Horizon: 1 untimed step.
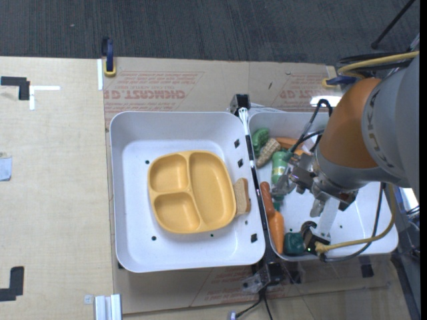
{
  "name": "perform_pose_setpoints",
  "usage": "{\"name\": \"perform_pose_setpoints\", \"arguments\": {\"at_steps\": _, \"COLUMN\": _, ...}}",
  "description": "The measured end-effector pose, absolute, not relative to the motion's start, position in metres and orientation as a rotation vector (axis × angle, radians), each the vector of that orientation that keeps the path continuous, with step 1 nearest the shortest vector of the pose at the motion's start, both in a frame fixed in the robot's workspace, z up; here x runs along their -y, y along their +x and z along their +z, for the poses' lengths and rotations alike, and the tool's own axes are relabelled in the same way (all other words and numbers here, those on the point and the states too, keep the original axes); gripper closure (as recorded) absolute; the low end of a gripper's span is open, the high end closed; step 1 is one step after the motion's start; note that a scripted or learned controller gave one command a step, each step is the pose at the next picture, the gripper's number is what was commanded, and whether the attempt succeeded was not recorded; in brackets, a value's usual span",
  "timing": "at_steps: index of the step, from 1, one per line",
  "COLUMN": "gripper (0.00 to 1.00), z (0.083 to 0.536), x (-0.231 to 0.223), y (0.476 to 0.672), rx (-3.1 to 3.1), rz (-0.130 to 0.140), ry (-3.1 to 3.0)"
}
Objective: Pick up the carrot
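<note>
Arm (pixel 373 132) bends over right bin (pixel 363 242); pincer (pixel 283 182) above carrot (pixel 275 227).

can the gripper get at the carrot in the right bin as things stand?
Probably yes. The carrot lies along the right bin's left wall, its top uncovered, with the gripper just above it in the view. That wall and the red sausage alongside leave little room.

The gripper (pixel 288 179) is largely masked by the wrist, and its state cannot be determined; the right bin (pixel 373 242) is mostly covered by the arm (pixel 373 132), itself cut off at the right edge; a second orange item (pixel 288 141) is partly concealed.
</note>
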<state>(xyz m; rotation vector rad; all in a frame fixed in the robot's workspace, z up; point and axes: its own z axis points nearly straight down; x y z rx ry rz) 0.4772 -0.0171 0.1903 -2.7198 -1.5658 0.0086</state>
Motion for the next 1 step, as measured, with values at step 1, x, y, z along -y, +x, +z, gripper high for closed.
{"name": "perform_pose_setpoints", "arguments": {"at_steps": 1, "gripper": 0.00, "z": 0.1899, "x": 0.0073, "y": 0.4772, "rx": 1.720, "rz": 0.011, "ry": -2.625}}
